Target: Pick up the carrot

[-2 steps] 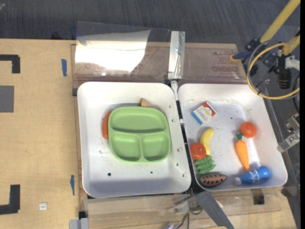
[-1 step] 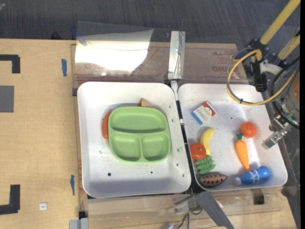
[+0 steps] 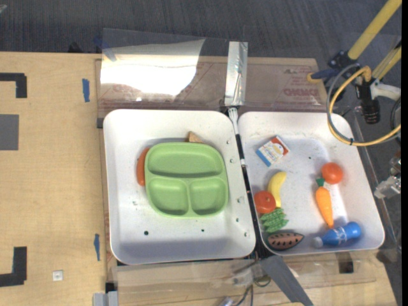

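Note:
The carrot (image 3: 324,206) is an orange toy lying lengthwise in the right half of the right bin (image 3: 299,127), its tip pointing toward the front. It rests against a white bottle (image 3: 336,203). An orange ball (image 3: 332,173) touches its far end, and a blue object (image 3: 341,234) lies just past its tip.
The right bin also holds a small box (image 3: 273,150), a banana (image 3: 276,186), a red tomato (image 3: 264,202), a green vegetable (image 3: 274,220) and a watermelon slice (image 3: 285,240). A green divided plate (image 3: 186,178) sits in the left bin (image 3: 121,196). Yellow cables (image 3: 347,101) hang at the back right.

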Controlling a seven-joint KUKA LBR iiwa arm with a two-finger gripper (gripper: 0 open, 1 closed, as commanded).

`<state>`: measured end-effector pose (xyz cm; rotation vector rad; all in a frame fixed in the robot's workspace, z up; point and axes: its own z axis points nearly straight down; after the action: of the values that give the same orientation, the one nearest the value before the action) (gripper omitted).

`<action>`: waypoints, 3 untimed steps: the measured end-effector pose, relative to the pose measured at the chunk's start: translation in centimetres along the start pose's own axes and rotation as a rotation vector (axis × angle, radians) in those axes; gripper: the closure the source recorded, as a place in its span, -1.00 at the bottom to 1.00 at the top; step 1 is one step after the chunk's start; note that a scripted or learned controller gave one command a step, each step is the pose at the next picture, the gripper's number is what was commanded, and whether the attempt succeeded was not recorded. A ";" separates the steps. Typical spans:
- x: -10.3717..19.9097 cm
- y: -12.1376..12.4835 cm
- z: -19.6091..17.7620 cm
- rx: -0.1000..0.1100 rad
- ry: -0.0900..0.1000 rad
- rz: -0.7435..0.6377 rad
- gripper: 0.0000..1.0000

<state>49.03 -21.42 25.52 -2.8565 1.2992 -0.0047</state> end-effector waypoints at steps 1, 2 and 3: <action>0.7 -0.6 1.3 0.000 -0.003 -0.335 1.00; 4.3 -3.9 -1.7 0.002 -0.001 -0.655 1.00; 0.3 0.8 2.7 0.000 -0.007 -0.643 1.00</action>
<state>48.67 -22.16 22.80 -3.1190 0.3304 0.0032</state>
